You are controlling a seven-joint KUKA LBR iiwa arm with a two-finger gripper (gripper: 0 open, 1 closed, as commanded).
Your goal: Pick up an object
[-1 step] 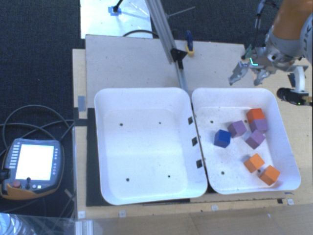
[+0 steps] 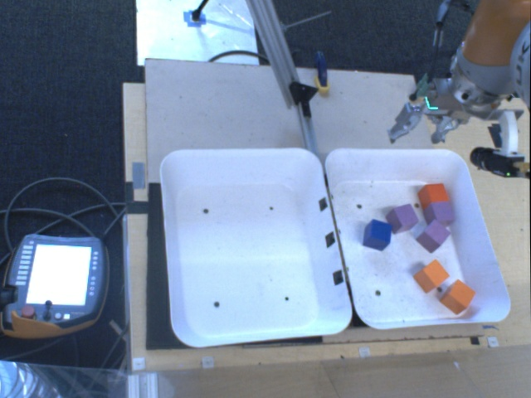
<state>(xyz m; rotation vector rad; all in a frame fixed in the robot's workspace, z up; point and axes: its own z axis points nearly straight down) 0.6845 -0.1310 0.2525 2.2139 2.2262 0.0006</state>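
The right bin (image 2: 481, 222) holds several small blocks. A blue cube (image 2: 377, 235) lies near its middle. Purple cubes (image 2: 403, 217) (image 2: 440, 212) (image 2: 432, 236) cluster to the right of it. One orange cube (image 2: 432, 195) sits at the back, and two more (image 2: 431, 275) (image 2: 457, 296) lie near the front right corner. My gripper (image 2: 421, 129) hangs above the bench just behind the right bin's back rim. It is open, with nothing between its fingers (image 2: 404, 126).
The left bin (image 2: 178, 247) adjoins the right one. A slanted metal pole (image 2: 274, 36) with a blue clamp (image 2: 320, 71) crosses the board behind the bins. A teach pendant (image 2: 54, 284) with cables lies at the far left.
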